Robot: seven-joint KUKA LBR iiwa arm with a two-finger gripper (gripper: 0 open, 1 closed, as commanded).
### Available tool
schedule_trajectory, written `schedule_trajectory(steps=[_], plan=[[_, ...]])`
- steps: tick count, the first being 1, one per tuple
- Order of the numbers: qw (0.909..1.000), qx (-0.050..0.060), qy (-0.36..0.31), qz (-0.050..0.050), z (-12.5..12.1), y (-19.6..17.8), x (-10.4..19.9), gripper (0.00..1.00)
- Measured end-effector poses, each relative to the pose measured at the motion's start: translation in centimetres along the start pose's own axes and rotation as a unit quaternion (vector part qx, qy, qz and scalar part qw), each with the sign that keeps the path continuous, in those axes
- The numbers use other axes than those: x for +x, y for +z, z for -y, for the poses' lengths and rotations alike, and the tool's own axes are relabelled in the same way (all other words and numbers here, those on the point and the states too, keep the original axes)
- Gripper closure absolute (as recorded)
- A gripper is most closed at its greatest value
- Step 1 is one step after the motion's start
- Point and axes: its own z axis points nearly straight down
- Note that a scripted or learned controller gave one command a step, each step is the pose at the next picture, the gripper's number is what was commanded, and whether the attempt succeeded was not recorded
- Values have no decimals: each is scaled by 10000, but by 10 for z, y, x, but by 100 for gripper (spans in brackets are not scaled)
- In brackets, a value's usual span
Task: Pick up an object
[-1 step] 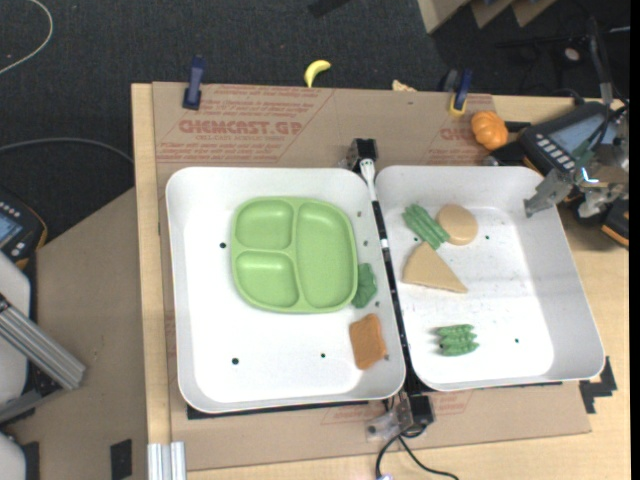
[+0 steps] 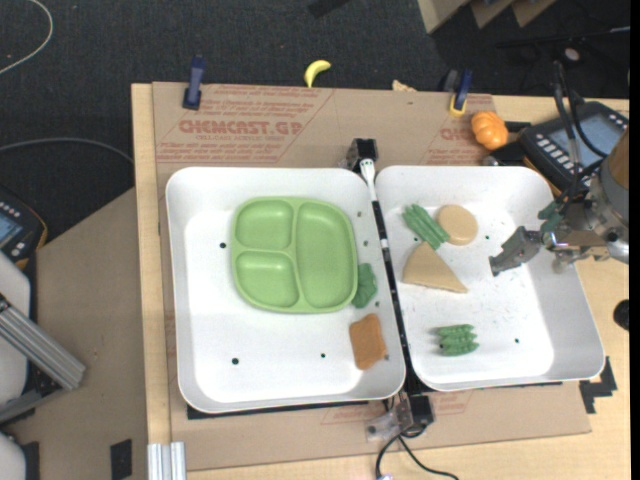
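Note:
My gripper (image 2: 512,252) hangs over the right part of the right bin (image 2: 530,358), reaching in from the right edge, with nothing seen between its fingers. To its left in that bin lie a tan wedge (image 2: 432,269), a round beige disc (image 2: 458,224), a green bean pod (image 2: 426,224) and a small green bundle (image 2: 456,340). The wedge is the nearest, a short way left of the gripper.
The left bin (image 2: 200,348) holds a green divided plate (image 2: 295,255), a brown piece (image 2: 367,341) and a green leafy bit (image 2: 364,285). A small orange toy (image 2: 489,129) and a yellow banana (image 2: 317,70) lie on the board behind the bins.

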Motion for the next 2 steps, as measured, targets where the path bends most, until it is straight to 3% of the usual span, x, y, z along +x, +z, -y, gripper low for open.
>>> schedule_trajectory(steps=[1,2], plan=[[9999,-123,-14,27,-5,-157,65,0],[10000,-88,-31,10,-4,-250,175,0]])
